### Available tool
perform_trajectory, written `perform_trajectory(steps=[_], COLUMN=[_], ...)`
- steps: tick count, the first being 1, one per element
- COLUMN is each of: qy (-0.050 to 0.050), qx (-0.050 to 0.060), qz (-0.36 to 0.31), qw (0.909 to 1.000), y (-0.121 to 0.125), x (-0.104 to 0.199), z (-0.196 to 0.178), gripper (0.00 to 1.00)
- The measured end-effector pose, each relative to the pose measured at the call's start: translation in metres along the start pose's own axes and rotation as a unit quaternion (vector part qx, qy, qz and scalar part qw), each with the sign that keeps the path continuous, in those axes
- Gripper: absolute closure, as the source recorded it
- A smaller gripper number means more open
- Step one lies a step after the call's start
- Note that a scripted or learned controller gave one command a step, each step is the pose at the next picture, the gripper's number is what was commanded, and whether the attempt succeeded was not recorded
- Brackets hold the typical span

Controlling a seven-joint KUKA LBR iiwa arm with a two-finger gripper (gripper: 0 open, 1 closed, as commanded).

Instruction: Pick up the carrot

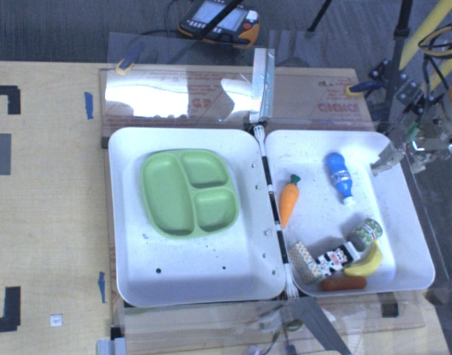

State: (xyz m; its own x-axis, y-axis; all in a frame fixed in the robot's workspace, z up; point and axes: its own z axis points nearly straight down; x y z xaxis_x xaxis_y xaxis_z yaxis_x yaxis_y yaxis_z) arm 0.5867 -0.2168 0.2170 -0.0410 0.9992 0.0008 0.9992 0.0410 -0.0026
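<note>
A: Gripper point(392, 157) is sitting at the right bin's point(403, 220) far right rim. Can't tell whether it's spread or pressed together.

B: Carrot point(288, 200)?

A: Well apart from it, lying in the right bin against the left wall, beside the divider. Long axis is running near-to-far, green top pointing far, tip pointing near.
</note>
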Motion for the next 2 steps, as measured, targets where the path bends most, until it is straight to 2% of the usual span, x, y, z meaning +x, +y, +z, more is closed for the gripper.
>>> perform_trajectory(steps=[1, 2], qy=[0.000, -0.001], qx=[0.000, -0.002], qz=[-0.082, -0.040], qw=[0.9967, 0.9992], y=[0.053, 0.058], x=[0.060, 0.018], z=[0.082, 0.050], gripper=[0.00, 0.00])
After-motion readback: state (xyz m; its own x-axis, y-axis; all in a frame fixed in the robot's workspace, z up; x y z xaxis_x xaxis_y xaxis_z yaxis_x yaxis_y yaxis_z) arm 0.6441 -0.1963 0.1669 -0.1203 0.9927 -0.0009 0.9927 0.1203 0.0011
